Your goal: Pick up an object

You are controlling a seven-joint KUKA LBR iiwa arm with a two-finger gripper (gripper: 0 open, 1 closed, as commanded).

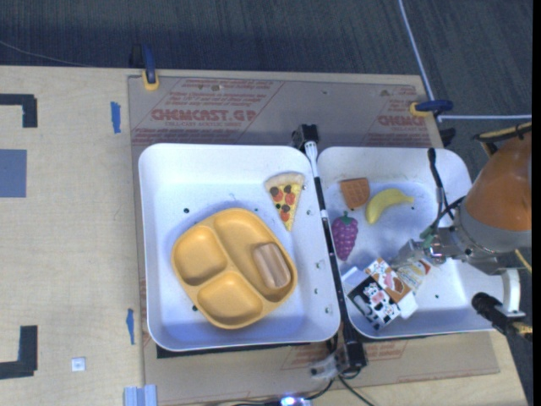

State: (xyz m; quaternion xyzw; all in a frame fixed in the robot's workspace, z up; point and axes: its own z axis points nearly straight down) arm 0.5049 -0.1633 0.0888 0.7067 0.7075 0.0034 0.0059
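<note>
Approach step: gripper (420, 254) low in right bin (452, 315), just beside the carton (385, 292) near the bin's front edge; jaw state cannot be told; next move calls for centring over carton, then closing and lifting.

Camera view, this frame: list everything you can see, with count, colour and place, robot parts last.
Bins: two, white, side by side on the bench.
Divided plate: one, yellow, left bin.
Hot dog: one, brown, in the plate's right compartment.
Pizza slice: one, yellow with red, left bin's upper right.
Bread piece: one, orange, right bin.
Banana: one, yellow, right bin.
Grapes: one bunch, purple, right bin's left side.
Cartons: apparently two, black-white and orange-white, right bin's front.
Gripper: one, grey, over the right bin beside the cartons.
</note>
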